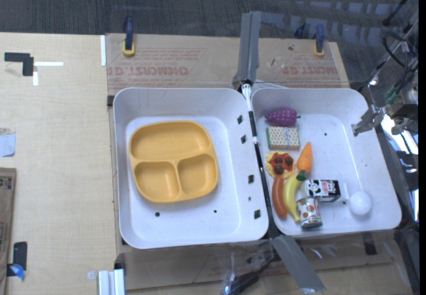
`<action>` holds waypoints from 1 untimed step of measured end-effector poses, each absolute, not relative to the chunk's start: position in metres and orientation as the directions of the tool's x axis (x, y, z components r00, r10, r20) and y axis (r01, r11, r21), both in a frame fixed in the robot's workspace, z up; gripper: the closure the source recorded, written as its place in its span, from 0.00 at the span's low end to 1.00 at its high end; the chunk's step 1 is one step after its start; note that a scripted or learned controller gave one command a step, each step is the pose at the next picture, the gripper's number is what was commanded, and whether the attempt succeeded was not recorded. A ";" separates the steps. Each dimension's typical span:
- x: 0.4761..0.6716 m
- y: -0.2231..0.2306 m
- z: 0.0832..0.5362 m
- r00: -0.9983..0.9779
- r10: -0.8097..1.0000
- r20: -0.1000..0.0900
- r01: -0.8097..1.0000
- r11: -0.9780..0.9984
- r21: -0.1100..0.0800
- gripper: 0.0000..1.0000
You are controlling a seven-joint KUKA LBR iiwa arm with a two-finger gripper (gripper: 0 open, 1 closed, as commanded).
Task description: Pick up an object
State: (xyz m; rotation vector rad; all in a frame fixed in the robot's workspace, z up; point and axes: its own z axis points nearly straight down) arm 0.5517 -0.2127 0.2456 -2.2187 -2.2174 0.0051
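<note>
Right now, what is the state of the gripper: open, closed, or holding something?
Gripper: cannot be told; it sits at the right bin's far right edge, with nothing seen between its tips.

Tray (174, 168) in left bin (126, 174); toys (293, 180) in right bin (379, 174)

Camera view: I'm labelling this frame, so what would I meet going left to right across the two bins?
Yellow divided plate in the left bin → red hot dog → orange carrot → small milk carton → white ball, all in the right bin.
</note>
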 end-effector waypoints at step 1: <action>0.565 -0.157 0.160 -0.165 0.986 0.001 0.986 0.165 -0.004 0.00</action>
